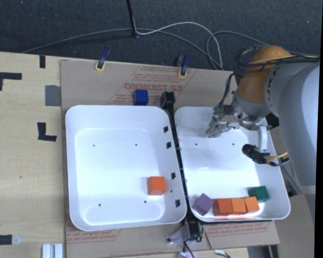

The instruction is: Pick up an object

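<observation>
My gripper (213, 130) hangs over the far part of the right bin (223, 165), below the orange band of the arm. No block is near it. A purple block (203, 204), a row of orange blocks (237, 206) and a green block (260, 194) lie along the right bin's near edge. In the left bin (97, 150), an orange cube (156, 185) sits at the near right.
A blue cube (141, 96) rests on the cardboard beyond the left bin, next to a black clamp (167, 99) on the divider between the bins. Cables run across the dark floor at the back. The arm's grey body fills the right side.
</observation>
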Robot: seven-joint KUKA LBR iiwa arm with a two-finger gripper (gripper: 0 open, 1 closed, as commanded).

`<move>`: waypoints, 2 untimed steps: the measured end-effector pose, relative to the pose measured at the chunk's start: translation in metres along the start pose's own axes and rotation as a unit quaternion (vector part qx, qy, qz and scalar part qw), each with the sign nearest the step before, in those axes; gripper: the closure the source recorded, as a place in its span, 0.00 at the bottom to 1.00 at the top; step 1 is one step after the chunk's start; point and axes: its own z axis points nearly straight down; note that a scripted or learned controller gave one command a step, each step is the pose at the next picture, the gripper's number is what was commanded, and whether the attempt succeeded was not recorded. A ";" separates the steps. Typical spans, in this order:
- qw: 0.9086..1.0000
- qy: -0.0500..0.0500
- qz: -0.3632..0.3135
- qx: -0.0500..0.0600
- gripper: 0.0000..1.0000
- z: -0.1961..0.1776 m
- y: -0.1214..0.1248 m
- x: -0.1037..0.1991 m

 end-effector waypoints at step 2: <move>1.000 0.000 0.000 -0.002 1.00 -0.099 -0.005 0.004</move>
